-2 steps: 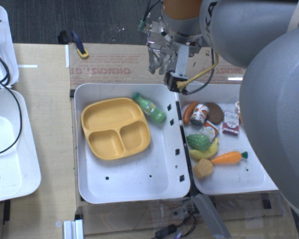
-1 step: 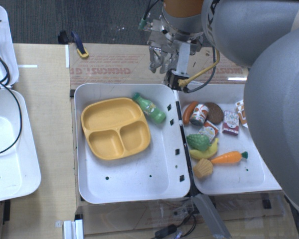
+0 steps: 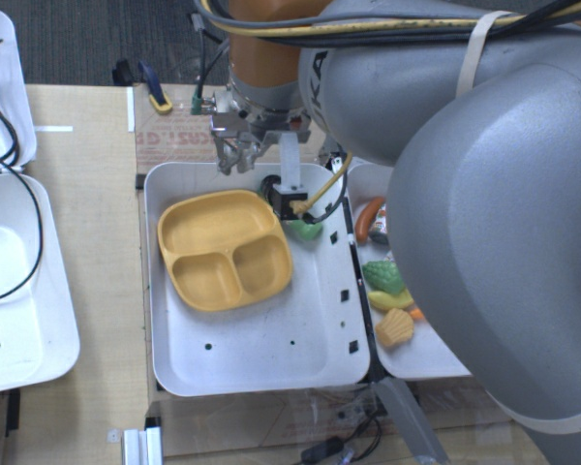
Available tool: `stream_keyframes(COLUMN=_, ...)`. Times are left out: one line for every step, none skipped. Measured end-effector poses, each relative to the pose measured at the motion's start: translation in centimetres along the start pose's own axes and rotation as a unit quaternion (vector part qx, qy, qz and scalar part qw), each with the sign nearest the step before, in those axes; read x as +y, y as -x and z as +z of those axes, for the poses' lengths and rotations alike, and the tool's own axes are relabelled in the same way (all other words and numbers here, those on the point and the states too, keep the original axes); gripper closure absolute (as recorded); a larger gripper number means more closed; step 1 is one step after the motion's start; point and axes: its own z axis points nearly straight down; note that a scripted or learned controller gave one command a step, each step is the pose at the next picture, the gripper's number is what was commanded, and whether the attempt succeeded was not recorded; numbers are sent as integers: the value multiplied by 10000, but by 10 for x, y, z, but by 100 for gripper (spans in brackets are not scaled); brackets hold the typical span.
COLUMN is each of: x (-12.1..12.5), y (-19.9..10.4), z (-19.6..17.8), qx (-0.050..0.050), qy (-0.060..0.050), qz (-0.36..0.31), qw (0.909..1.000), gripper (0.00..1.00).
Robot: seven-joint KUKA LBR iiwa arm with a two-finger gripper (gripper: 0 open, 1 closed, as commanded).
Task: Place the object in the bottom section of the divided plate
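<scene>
A yellow divided plate (image 3: 225, 250) lies in the left part of the middle white bin (image 3: 261, 356), with one large section at the far side and two smaller ones nearer the front. My gripper (image 3: 236, 158) hangs over the bin's far rim, just beyond the plate's far edge. A small green object (image 3: 307, 229) lies in the bin to the right of the plate, partly hidden under the wrist.
The right bin (image 3: 436, 356) holds several toy foods: a red-orange piece (image 3: 368, 219), a green one (image 3: 384, 276), a yellow one (image 3: 391, 301) and a tan one (image 3: 395, 329). A white bin (image 3: 24, 337) with black cables sits at far left. The arm covers the upper right.
</scene>
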Motion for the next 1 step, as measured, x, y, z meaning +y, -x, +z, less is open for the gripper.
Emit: stream_keyframes(x=-8, y=4, z=9, qx=0, qy=1, qz=424, qw=9991, gripper=100)
